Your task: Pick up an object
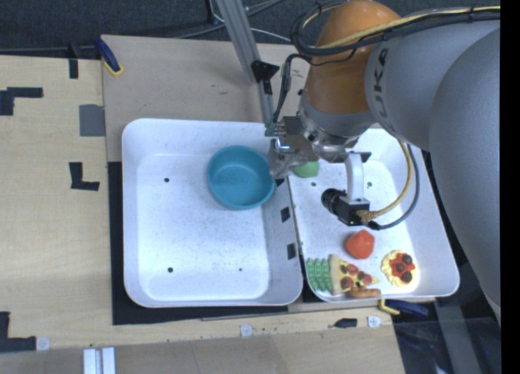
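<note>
From my remote station, I see the pale wooden worktop (49, 226) carrying two shallow white bins side by side on a dark mat, with dark carpet beyond the far edge and black tape marks scattered at nine o'clock. The left bin (154, 283) holds a blue bowl (240, 177), upright, sitting near its right wall at about two o'clock within that bin; the rest of its speckled floor lies open. The right bin (431, 283) is more crowded: a green object (307, 169) shows partly under the arm's wrist at its eleven o'clock corner, a red tomato-like piece (360, 243) sits near the middle, and along the near rim at six o'clock lie a toy pizza slice (345, 275) and a small round yellow tart topped with red (399, 267). The grey arm with its orange band (349, 55) hangs over the divide between the bins, the gripper (280, 157) just beside the bowl's right rim. I cannot tell how its jaws stand or whether they hold anything.
</note>
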